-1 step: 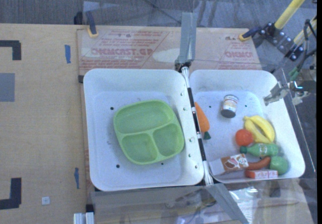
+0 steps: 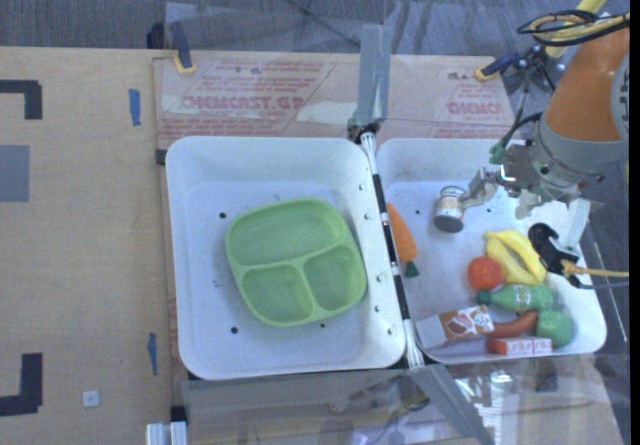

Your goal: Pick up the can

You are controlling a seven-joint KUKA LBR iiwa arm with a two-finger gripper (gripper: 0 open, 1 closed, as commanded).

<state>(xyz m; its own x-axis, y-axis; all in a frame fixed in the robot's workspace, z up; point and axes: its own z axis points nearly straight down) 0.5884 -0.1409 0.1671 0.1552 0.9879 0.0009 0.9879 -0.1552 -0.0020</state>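
Note:
The can (image 2: 450,208) is a small silver tin lying on its side in the upper middle of the right bin (image 2: 420,165). My gripper (image 2: 503,192) hangs just to the right of it, over the bin's far right part, under the grey wrist and orange band. Its two fingers stand apart, and the left fingertip (image 2: 481,189) is close to the can's upper right side. The gripper is open and there is nothing between the fingers.
Near the can lie a carrot (image 2: 402,233), a banana (image 2: 515,255), a tomato (image 2: 486,273), a green bottle (image 2: 527,298) and a red carton (image 2: 465,323). The left bin (image 2: 190,233) holds a green divided plate (image 2: 295,263). A black cable clip (image 2: 547,240) hangs by the wrist.

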